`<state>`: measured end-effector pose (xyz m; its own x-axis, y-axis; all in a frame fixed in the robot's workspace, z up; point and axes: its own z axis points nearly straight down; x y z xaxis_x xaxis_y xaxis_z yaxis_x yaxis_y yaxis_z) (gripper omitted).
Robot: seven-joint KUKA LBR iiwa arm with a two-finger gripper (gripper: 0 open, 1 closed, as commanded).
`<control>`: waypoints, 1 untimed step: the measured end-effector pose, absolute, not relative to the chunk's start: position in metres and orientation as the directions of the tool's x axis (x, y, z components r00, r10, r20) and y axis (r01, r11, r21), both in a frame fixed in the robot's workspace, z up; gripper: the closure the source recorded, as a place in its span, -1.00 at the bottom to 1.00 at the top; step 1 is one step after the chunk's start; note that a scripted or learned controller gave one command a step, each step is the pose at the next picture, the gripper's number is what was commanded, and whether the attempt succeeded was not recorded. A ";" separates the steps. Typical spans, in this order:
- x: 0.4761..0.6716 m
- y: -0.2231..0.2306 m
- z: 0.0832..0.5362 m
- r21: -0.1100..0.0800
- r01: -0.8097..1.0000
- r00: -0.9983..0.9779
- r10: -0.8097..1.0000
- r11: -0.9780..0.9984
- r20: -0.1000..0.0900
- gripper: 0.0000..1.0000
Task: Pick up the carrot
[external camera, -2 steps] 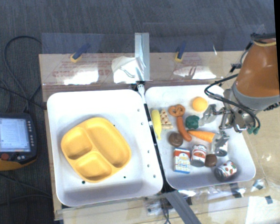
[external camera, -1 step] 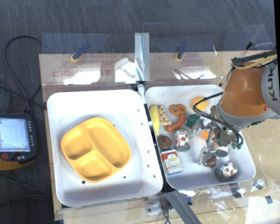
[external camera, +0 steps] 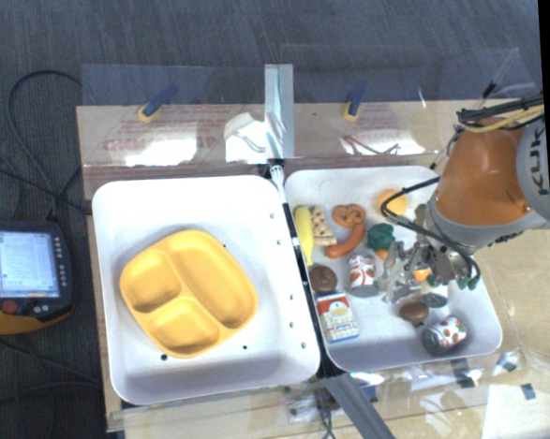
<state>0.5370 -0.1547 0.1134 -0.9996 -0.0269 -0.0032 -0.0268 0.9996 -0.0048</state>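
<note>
Carrot in the right white bin (external camera: 490, 335), beside the metal gripper (external camera: 412, 275).
Small orange carrot with green top (external camera: 382, 238) is seen lying slantwise; jaw state cannot be told.

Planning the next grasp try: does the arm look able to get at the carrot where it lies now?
Probably yes. The carrot lies in the right bin, just left of the gripper, and nothing lies on top of it. The pretzel and the sausage sit close by, so a grasp may nudge them.

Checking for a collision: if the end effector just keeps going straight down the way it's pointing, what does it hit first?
Probably the brown rounded toy lying just under the end effector in the right white bin, or the bin floor beside it. Depth is hard to judge from this slanted view.
</note>
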 end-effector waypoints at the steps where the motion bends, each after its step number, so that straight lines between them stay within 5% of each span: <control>1: 0.516 -0.158 0.246 -0.007 -0.081 -0.997 -0.082 0.997 -0.014 1.00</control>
